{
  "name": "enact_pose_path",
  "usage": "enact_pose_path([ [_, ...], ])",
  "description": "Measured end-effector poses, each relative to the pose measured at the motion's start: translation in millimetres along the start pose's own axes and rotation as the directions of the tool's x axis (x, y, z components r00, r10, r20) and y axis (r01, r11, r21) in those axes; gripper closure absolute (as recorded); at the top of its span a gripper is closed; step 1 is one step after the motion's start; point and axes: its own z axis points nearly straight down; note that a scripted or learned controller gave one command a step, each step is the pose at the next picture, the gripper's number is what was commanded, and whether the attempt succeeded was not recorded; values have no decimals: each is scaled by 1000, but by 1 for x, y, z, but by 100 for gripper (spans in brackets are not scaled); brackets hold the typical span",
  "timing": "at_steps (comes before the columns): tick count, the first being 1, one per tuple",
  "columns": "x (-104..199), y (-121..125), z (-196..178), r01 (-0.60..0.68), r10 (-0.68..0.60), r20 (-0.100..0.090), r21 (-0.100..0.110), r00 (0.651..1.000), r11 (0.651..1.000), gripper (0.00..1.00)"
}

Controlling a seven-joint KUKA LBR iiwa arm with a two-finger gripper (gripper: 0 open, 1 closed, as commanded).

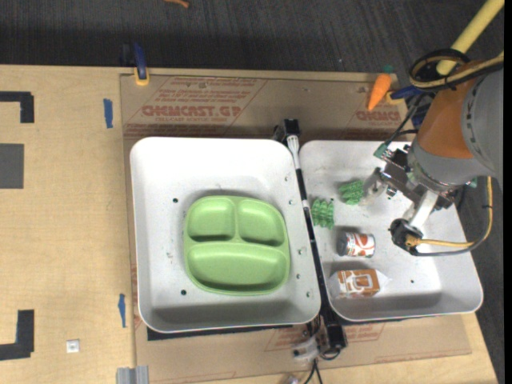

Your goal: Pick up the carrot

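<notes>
Two white bins sit side by side. The left bin (pixel 152 214) holds one green divided plate (pixel 237 242). The right bin (pixel 456 286) holds two green toys (pixel 322 212) (pixel 350 190), one soda can (pixel 355 244) and one orange packet (pixel 357 282). One carrot (pixel 379 91) lies on the bench beyond the right bin. The gripper (pixel 382 178) hovers over the right bin; whether it is clenched, I cannot tell.

a pale green divided tray (pixel 237 242) is seen in the white left bin (pixel 152 214); two green toys (pixel 322 212), a silver-and-red can (pixel 355 244) and an orange-and-white packet (pixel 357 282) in the white right bin (pixel 456 282).
</notes>
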Motion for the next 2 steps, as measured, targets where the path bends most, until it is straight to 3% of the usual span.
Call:
enact_pose_path([
  [1,-13,-12,16,-315,315,0,1,949,949,0],
  [2,-84,8,63,-222,222,-1,-2,975,975,0],
])
